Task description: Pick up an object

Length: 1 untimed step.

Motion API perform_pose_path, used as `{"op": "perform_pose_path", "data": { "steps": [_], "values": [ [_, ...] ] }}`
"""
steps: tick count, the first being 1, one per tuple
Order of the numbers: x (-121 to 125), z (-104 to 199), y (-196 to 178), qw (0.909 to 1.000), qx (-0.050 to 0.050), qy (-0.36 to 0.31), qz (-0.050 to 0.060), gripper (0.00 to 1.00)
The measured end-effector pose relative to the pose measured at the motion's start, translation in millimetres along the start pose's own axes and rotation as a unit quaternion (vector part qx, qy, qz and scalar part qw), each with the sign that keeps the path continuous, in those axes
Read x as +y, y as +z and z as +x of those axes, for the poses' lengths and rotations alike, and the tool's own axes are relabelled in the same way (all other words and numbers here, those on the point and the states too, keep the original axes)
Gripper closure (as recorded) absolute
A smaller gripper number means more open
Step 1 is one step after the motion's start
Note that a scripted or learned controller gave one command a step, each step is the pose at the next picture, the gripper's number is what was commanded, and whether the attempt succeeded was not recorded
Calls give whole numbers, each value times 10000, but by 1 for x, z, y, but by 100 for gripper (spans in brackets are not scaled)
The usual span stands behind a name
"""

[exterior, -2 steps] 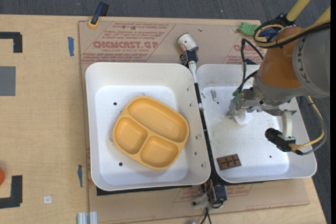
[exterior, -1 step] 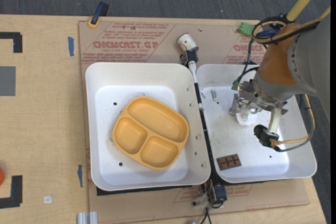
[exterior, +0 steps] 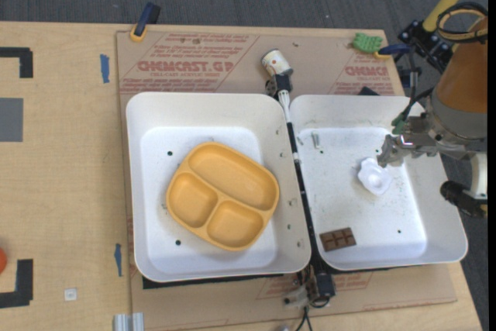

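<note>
In the right bin lies a small white crumpled object, right of the bin's middle. A brown chocolate-bar-like block lies flat near that bin's front left corner. My gripper reaches in from the right and hangs at the white object's upper right edge, very close to it or touching it. The grey arm with its orange band rises behind the gripper over the bin's right side. The left bin holds a yellow three-compartment plate, lying at a slant.
Both bins sit on a cardboard sheet on the wooden bench. A black-and-white fitting stands behind the seam between the bins. A green clip and cables lie at the back right.
</note>
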State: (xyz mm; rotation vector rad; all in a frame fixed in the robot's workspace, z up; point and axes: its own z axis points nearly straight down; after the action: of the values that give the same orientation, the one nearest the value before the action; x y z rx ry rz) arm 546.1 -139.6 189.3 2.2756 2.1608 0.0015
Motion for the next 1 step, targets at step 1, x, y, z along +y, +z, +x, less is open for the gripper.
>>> {"op": "perform_pose_path", "data": {
  "steps": [1],
  "values": [
    [0, 0, 0, 10000, 2, -1, 1, 0]
  ]
}}
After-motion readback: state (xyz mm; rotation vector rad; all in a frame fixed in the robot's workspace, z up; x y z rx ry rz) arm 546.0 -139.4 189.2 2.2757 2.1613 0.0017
